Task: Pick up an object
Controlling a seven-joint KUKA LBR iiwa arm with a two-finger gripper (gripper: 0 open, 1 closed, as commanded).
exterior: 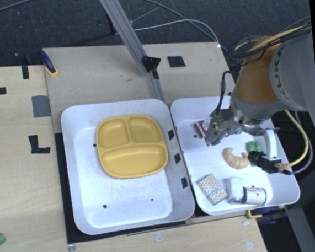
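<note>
Even, soft overhead light is falling on the bench; the 2 bins are glaring white, shadows are staying faint, and the whole picture is looking slightly soft and grainy.

Yellow tray — white bins; cream croissant, checkered packet.

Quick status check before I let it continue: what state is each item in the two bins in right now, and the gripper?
Yellow divided plate: flat, right side up, in the left bin.
Croissant: lying loose in the right bin.
Patterned packet: flat on the bin floor.
White cup: tipped on its side.
Red item: partly hidden beside the gripper.
Gripper: low over the right bin, grasp unclear.
</note>
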